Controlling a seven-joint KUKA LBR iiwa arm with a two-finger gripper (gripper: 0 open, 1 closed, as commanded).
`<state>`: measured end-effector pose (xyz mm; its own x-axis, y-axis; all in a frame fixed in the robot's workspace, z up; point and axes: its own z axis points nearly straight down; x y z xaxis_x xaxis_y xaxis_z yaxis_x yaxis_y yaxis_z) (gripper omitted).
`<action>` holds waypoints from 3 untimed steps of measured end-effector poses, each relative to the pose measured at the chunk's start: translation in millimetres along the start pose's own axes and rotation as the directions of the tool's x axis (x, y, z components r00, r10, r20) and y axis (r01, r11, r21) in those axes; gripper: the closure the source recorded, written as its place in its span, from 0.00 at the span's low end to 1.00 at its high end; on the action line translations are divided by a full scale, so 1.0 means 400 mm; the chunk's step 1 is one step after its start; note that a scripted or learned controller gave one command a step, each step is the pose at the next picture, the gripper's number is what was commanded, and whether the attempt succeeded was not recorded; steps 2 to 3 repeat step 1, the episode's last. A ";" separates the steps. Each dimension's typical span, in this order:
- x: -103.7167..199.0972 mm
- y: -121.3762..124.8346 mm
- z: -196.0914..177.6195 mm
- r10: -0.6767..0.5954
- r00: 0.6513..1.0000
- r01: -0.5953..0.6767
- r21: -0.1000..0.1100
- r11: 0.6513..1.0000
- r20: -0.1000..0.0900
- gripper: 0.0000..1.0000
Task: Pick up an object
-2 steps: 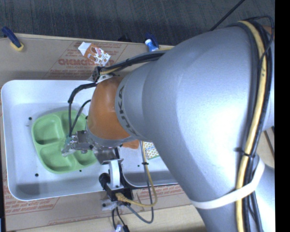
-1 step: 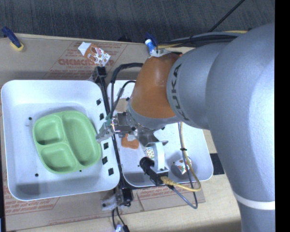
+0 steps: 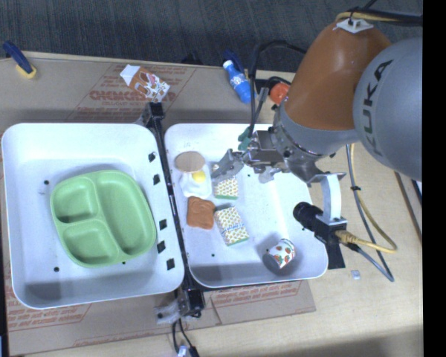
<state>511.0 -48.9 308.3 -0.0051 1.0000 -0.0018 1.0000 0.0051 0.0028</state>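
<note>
My gripper hangs over the upper middle of the right bin, below the arm's orange band. Just under its tip lies a small green-and-yellow patterned packet. To its left sit a round tan bun and a white-and-yellow piece. A brown toast-like slab lies lower down, touching a second patterned packet. A small cup with a strawberry print rests near the bin's front right. Nothing shows as lifted off the bin floor.
The left bin holds a green divided plate. A black clip strip runs between the bins. A blue bottle and a printed wrapper lie on the cardboard behind. A black cable fitting hangs over the right bin's right side.
</note>
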 end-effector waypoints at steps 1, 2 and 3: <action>0.199 -0.086 0.077 -0.002 1.000 0.002 0.006 1.000 -0.002 0.00; 0.199 -0.086 0.077 -0.002 1.000 0.002 0.006 1.000 -0.002 0.00; 0.199 -0.086 0.077 -0.002 1.000 0.002 0.006 1.000 -0.002 0.00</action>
